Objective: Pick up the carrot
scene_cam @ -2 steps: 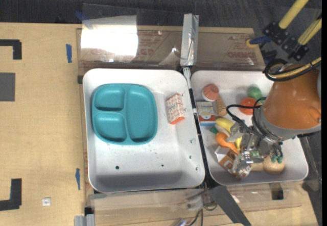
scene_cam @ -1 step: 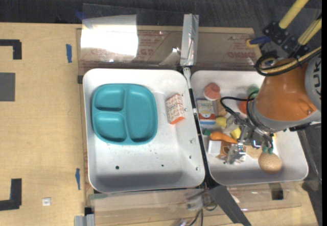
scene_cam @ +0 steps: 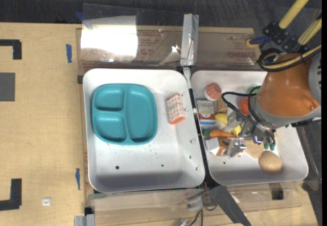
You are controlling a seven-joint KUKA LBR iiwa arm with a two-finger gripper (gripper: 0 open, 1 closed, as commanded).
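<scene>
The carrot (scene_cam: 220, 133) lies in the right bin (scene_cam: 294, 169), near that bin's left side. It is a small orange stick and it lies almost flat, pointing left and right. The claw (scene_cam: 236, 147) hangs low just beside it, a bit to the right and toward the front. The arm (scene_cam: 286, 95) with its big orange band sits over the middle of the bin.

The carrot looks like a toy, so I think it is light and stiff. It may be smooth and a little slippery too. It should not break if it gets squeezed. The best place to grab it is across the thin middle, with one finger on each long side — not at the ends, where it could slide out.

I cannot tell if the claw is open or closed. The shiny metal parts are tiny and all mixed up with the things below. Nothing shows between them that I can be sure of.

Lots of things crowd the carrot. A yellow toy (scene_cam: 223, 118) sits right behind it, and a little box (scene_cam: 205, 107) and a round red-topped thing (scene_cam: 212, 90) are farther back. A brown egg-shaped lump (scene_cam: 270, 161) rests near the front right. The arm hides part of the bin — more toys could be under it. The left bin (scene_cam: 143, 169) has a blue-green tray (scene_cam: 124, 113) and a small carton (scene_cam: 174, 108).
</scene>
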